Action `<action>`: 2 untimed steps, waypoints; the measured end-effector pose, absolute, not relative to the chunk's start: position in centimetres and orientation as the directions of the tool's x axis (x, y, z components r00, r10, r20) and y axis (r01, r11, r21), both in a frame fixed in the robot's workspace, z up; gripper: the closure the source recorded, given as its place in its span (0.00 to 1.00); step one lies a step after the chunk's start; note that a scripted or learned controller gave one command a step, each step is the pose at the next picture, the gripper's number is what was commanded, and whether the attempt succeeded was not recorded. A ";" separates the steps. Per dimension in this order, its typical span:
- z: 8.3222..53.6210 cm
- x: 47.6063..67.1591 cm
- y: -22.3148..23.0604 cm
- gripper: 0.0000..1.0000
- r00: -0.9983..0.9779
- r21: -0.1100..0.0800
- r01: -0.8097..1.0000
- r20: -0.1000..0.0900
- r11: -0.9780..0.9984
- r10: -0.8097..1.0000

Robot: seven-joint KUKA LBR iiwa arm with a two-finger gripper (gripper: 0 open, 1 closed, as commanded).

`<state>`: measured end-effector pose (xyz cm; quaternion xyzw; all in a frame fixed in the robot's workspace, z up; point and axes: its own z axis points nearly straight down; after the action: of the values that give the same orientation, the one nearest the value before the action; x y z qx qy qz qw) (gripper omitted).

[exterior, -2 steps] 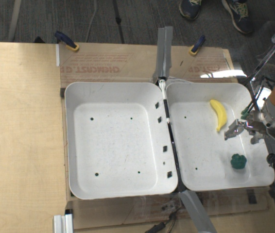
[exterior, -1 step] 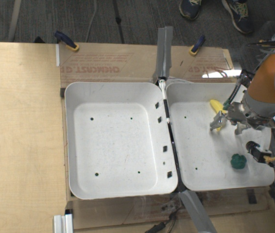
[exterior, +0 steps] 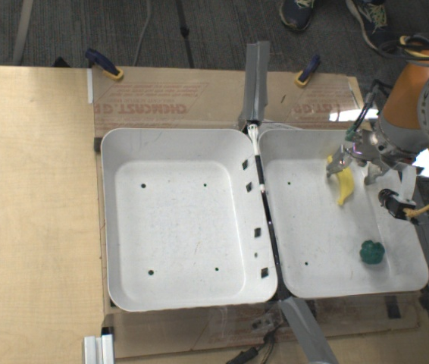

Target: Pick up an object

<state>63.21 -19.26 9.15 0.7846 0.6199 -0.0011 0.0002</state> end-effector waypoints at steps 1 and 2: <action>10.1 63.2 -19.2 1.00 0.228 -0.002 0.974 -0.004 -0.228 0.974; 21.1 55.1 -13.1 1.00 0.423 -0.003 0.906 -0.002 -0.423 0.906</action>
<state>55.14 -13.10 21.12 0.8435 0.5371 -0.0017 -0.0007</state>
